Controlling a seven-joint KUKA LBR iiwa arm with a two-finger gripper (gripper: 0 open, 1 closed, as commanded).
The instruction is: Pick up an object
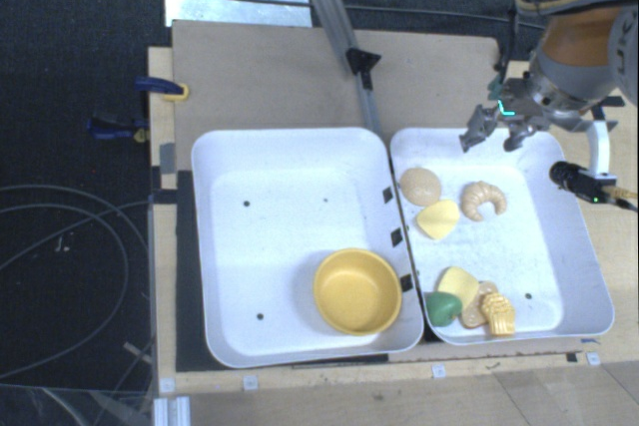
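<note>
Camera view: the gripper (496, 127) is seen spread open and unladen above the right bin's (574, 244) far rim. A croissant (483, 199) lies just below it. If lowered here, the rim may be struck.

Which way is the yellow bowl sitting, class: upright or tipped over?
Upright. The yellow bowl in the left bin shows its round open mouth and inside facing up.

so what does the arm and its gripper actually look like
The arm is grey metal with a broad orange band above the wrist and a dark cable looping beside it. Its gripper has two dark fingers under a grey body, with a small green light showing.
</note>
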